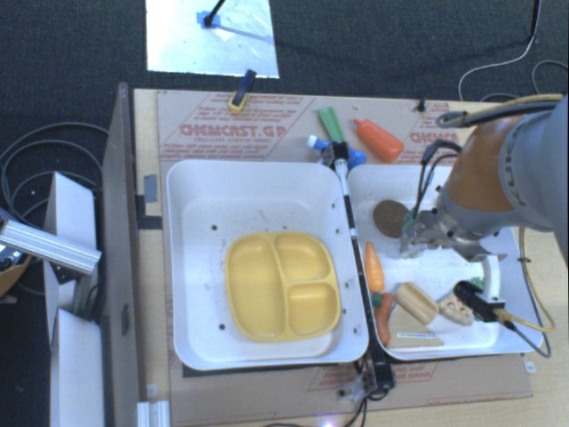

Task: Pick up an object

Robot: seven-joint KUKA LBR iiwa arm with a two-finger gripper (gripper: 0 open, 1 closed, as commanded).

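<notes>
My gripper is low in the right bin, just below and right of a flat brown disc and close to touching its edge. An orange carrot lies by the bin's left wall, with a second, smaller carrot under it. A tan bread-like roll and a small tan piece lie toward the front, and a white strip rests along the front wall. Nothing is visibly held.
The left bin holds a yellow divided plate. Behind the bins on the cardboard lie a green stick, an orange piece, a blue piece and a yellow-and-blue clip. The arm covers the right bin's right side.
</notes>
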